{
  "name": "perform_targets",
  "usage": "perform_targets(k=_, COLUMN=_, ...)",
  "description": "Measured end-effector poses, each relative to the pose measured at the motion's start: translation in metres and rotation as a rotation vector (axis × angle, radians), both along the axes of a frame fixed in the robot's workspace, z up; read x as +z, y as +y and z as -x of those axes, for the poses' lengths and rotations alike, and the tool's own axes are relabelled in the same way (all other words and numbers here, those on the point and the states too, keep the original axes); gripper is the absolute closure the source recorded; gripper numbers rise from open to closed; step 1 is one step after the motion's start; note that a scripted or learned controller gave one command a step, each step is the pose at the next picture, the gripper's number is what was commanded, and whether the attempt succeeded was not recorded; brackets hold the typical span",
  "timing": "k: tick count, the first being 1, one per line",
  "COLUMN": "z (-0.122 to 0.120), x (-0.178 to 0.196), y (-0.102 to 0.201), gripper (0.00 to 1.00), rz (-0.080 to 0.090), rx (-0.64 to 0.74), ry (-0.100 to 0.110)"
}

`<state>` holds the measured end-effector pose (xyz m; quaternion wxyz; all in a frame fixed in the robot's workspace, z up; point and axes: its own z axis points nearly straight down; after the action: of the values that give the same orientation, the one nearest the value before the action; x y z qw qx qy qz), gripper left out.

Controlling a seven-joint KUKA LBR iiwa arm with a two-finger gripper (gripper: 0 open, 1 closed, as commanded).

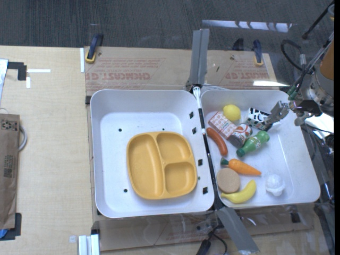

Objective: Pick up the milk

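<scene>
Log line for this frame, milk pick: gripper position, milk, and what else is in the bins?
gripper: right bin, beside milk | milk: not lifted | nearby: lemon, green bottle, carrot, banana | left bin: yellow tray

Floor (133,9): dark grey carpet, at twelve o'clock.
Bench (42,158): pale wood, at nine o'clock.
Cardboard (138,70): brown, printed, clamped behind the bins.
</scene>
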<state>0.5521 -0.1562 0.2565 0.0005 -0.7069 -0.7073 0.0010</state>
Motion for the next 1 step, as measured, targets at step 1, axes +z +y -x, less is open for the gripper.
perform_targets(k=1, z=0.0197, x=-0.1551, y=-0.0411, gripper=0.0, rz=0.0, rx=-0.112, ry=-0.002)
